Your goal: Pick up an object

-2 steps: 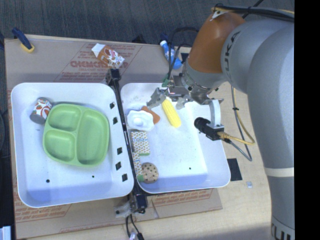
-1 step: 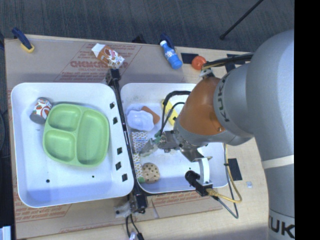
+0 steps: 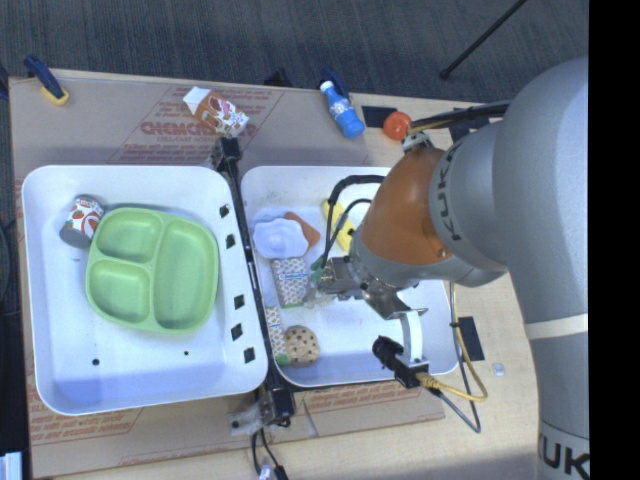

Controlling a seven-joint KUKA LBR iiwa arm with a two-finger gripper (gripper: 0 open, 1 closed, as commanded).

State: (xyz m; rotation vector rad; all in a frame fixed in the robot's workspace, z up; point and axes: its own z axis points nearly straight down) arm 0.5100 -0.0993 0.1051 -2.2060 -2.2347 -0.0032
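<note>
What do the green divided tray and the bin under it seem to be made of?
The green divided tray looks like moulded plastic with a smooth, slightly glossy finish: uniform colour, rounded compartment ridges and soft highlights. The left bin looks like thin white plastic, smooth and semi-glossy, with rounded corners and a raised rim. Neither can be confirmed from the look alone.

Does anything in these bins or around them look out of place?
Yes: a blue bottle, an orange ball and a small packet lie outside the bins, on the cardboard behind them.
</note>
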